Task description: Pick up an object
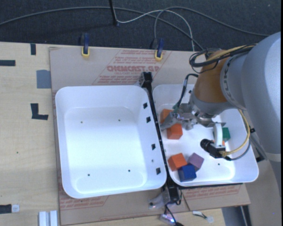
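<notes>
My gripper (181,119) is low inside the right bin (243,173), near its left wall. An orange block (174,132) lies directly beneath and in front of it, touching or nearly touching it. A second orange piece (164,115) peeks out just left of the gripper, partly hidden by it. Further forward lie another orange block (177,161), a purple block (195,160) and a blue block (187,173), close together. A green block (225,133) shows to the right, behind the wrist hardware.
The left bin (66,102) stands beside the right one, with a black clipped divider (153,126) between them. The grey arm (254,79) with its orange band covers the right bin's back right part. Cables (179,27) run behind the bins.
</notes>
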Robot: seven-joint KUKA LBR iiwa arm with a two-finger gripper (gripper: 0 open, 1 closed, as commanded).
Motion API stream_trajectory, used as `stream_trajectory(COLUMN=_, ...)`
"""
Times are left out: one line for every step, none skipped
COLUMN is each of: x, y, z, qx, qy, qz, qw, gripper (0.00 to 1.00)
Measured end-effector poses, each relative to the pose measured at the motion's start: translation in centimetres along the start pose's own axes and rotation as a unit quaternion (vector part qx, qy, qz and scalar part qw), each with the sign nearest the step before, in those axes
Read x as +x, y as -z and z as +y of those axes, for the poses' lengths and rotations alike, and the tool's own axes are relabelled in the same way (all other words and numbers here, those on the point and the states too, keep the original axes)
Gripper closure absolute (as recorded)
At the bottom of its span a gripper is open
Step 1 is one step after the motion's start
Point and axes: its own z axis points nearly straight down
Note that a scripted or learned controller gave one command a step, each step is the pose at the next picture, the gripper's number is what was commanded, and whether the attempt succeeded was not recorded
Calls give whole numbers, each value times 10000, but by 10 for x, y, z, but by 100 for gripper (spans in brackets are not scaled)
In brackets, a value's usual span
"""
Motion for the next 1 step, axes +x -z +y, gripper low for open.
stream_trajectory(x=0, y=14, z=1, qx=-30, qy=-4, qz=0, qw=10000, gripper=100)
